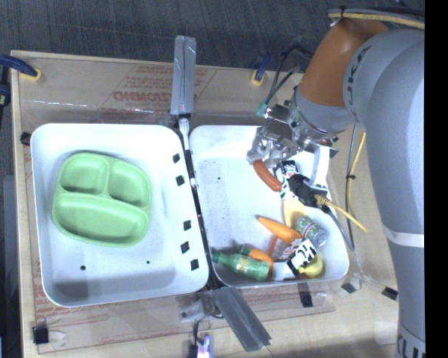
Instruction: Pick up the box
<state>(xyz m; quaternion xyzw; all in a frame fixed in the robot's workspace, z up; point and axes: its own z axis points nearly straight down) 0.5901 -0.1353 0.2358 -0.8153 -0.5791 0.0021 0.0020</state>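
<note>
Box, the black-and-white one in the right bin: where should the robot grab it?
Probably its top edges, coming straight down. The box sits wedged between the carrot, the can and a yellow thing by the bin wall, so its sides look blocked. Its exact shape is unclear.

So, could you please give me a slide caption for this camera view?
End effector low over a sausage in the right bin; green tray in the left bin.

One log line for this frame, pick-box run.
gripper: over right bin, by hot dog | box: lying among clutter at bin's near right corner, not grasped | green tray: left bin
</note>
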